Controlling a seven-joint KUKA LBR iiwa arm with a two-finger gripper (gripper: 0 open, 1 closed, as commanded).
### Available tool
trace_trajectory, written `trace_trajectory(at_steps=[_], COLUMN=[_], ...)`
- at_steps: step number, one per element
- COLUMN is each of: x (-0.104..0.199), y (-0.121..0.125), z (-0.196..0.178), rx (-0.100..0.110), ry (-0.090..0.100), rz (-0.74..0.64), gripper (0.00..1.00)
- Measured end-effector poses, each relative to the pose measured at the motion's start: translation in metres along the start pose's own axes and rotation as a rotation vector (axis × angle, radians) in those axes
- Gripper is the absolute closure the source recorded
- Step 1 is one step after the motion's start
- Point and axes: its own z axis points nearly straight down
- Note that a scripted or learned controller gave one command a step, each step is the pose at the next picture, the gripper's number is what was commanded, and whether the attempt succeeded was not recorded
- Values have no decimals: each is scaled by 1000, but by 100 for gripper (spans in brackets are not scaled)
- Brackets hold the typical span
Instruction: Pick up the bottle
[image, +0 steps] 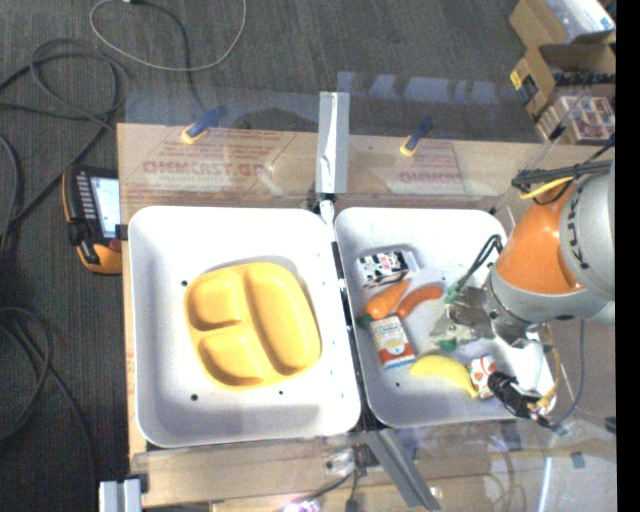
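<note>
One yellow tray (255, 322), two white bins (150, 300).

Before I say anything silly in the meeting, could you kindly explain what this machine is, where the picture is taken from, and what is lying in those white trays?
This is one picture from a fixed camera above the bench, looking down at a slant. The machine is a grey robot arm with an orange band above its wrist, reaching in from the right; its two-finger gripper hangs over the right shallow white bin.

The left shallow white bin holds a yellow plastic tray with three compartments. In the right bin lie a small black-and-white patterned carton, an orange carrot-shaped toy, a red sausage-shaped toy, a small red-and-white carton and a yellow banana-shaped toy.

I cannot tell whether the gripper holds anything, and I cannot say for certain which item is the bottle.
</note>
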Motion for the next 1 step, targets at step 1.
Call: trace_trajectory(at_steps=[1], x=[88], y=[-44], z=[-129], rx=[3], ry=[-2], rz=[-75], gripper=[100])
